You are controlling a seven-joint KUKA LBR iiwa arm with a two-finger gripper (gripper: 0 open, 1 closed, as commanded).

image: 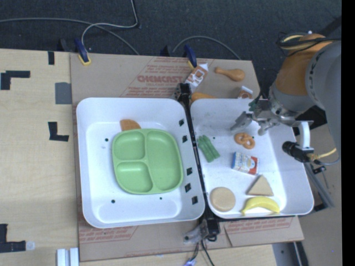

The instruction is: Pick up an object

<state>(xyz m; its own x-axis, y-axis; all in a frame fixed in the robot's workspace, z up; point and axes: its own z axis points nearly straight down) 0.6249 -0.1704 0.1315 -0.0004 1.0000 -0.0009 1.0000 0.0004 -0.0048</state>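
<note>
Camera view: my claw [250, 124] spread open, nothing between fingers, over right white bin [288, 165] near its back edge. Orange pretzel-shaped toy [244, 141] just below the fingertips. Small blue-red-white packet [244, 163] mid-bin, yellow plastic banana [260, 205] at front edge.

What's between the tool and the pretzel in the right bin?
Nothing visible. The tool hangs just above and beside the pretzel in the right bin. The small carton and green piece lie off to the sides.
</note>
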